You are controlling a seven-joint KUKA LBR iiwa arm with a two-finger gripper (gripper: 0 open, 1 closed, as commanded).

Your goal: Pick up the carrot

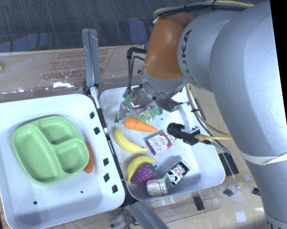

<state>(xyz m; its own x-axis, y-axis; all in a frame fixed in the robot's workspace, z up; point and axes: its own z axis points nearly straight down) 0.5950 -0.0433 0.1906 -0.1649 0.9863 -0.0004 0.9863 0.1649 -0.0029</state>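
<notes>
Camera view has the carrot (139,124) lying in the right bin (211,176), just near-side of the tool (137,102), which hangs over the bin's far end. Its long axis runs left-right, thick end left, tip pointing right toward a pink packet (158,143). I cannot tell the tool's state.

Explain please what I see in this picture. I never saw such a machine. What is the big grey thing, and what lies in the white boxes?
The big grey shape is a robot arm reaching in from the right. One camera looks down from above. Its gripper hangs just above a carrot in the right bin, not visibly holding it. That bin also has a banana, a pink pouch, purple grapes and a small can. The left bin holds a green divided plate, with an orange item beside it.
</notes>
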